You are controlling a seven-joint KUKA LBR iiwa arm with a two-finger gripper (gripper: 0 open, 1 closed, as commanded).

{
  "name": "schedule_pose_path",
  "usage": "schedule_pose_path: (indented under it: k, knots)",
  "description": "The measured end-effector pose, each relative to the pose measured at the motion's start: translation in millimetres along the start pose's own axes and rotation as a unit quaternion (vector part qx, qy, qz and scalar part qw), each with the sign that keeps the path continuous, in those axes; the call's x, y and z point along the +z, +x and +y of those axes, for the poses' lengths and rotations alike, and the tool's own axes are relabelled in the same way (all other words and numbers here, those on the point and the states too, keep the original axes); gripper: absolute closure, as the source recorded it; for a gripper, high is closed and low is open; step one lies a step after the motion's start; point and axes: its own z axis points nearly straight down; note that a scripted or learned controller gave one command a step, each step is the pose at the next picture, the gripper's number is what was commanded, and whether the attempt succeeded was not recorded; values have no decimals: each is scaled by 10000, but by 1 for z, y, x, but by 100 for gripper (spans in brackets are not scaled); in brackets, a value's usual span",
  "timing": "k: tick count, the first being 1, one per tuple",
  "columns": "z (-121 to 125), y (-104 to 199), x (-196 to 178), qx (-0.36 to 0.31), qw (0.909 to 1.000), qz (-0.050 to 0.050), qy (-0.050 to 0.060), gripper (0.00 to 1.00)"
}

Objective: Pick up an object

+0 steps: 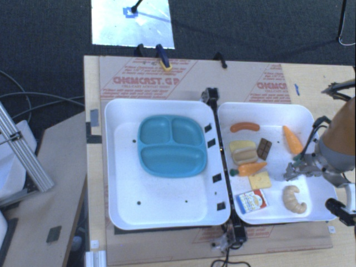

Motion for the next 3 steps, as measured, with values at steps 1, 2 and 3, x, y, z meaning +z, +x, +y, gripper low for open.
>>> schedule_pose_path:
  k: [1, 2, 3]
  knots:
    - [-5, 7, -56, -17, 10000, 2, -6, 100]
    - [-3, 2, -100, -15, 10000, -1, -7, 100]
    - [-2, 1, -131, -20, 10000, 1, -5, 100]
